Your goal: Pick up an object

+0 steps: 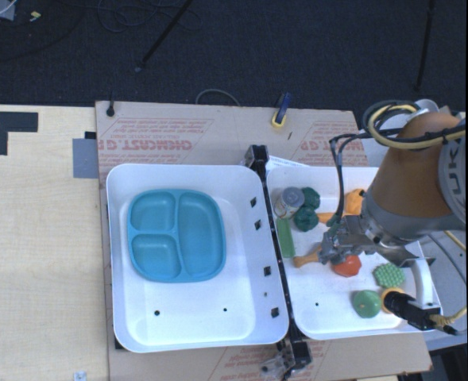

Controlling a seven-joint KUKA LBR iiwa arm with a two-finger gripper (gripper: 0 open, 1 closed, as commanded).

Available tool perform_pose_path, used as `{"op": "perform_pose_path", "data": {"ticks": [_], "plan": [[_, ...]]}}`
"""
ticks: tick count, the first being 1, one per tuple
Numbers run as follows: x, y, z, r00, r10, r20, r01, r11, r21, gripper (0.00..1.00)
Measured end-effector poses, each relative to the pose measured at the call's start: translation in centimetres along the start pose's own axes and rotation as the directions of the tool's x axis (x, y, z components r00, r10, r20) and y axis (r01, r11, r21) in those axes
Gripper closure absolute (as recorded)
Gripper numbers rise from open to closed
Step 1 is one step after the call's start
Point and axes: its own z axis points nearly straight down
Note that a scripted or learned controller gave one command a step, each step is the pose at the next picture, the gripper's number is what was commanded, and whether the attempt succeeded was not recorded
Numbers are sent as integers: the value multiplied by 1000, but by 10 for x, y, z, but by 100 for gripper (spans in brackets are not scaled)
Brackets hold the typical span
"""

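Hand (pixel 338 248) sits low in the right bin (pixel 321 320), directly over a red object (pixel 346 267) at the bin's centre; can't tell how far it's open or if it grips anything. Green pieces at 11 o'clock (pixel 306 218) and 5 o'clock (pixel 366 303). Left bin (pixel 138 324) holds 1 blue tray (pixel 175 236).

Wood bench (pixel 35 236) w/ cardboard sheet (pixel 178 137); two white bins (pixel 122 308) (pixel 329 324) on cardboard.

We find open floor along the right bin (pixel 329 324)'s near-left corner, while toys crowd its middle and the blue plate (pixel 175 236) fills the left bin (pixel 186 324)'s far half.
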Motion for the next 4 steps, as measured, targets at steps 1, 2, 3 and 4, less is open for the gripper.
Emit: {"op": "perform_pose_path", "data": {"ticks": [1,2,3,4], "plan": [[52,-4,-1,1000,-2,-1,2,1000,1,100],[57,-5,-4,1000,1,1,-1,1000,-1,100],[62,-3,-23,1000,1,1,-1,1000,-2,100],[62,-11,-13,1000,5,2,-5,1000,1,100]]}}
